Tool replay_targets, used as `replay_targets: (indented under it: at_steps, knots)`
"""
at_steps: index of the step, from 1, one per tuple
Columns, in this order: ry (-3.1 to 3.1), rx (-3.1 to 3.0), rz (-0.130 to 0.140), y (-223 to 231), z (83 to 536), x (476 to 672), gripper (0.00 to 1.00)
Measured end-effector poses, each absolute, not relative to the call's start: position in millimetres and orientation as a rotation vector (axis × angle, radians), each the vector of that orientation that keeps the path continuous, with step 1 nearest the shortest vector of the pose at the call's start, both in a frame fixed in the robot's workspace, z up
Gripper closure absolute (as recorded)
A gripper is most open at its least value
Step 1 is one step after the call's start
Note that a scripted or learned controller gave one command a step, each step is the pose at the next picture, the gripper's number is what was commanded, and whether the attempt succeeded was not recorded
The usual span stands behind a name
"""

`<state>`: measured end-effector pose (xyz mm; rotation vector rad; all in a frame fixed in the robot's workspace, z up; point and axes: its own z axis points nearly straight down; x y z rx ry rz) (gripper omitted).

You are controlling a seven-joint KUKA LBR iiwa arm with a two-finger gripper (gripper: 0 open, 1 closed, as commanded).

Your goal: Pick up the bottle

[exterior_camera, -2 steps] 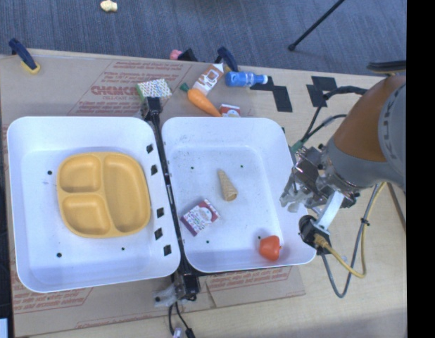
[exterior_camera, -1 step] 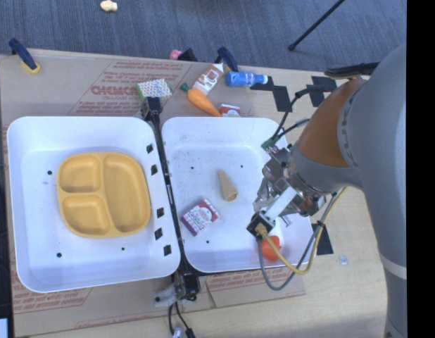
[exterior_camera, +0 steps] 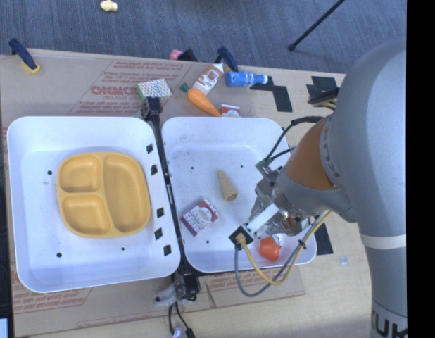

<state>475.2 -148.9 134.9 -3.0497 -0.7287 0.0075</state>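
we're hovering the gripper (exterior_camera: 268, 239) right by an orange thing (exterior_camera: 269, 248), can't tell its grip state, and the bottle (exterior_camera: 246, 79) is sitting way beyond, so we're probably risking grabbing wrong.

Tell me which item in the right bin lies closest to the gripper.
The red item, right beside the gripper; the cone and packet lie farther left.

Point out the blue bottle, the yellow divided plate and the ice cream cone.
blue bottle (exterior_camera: 240, 79), camera view, middle of its body.
yellow divided plate (exterior_camera: 103, 193), camera view, central divider.
ice cream cone (exterior_camera: 227, 185), camera view, mid-length.
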Motion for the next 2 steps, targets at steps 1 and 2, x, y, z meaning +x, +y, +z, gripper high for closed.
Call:
replay_targets:
  at_steps: [1,2]
  knots:
    - [-0.643,-3.071,0.004,-156.5,238.3,476.4,1.0]
    - [-0.732,-3.049,0.008,-131.8,153.3,475.4,1.0]
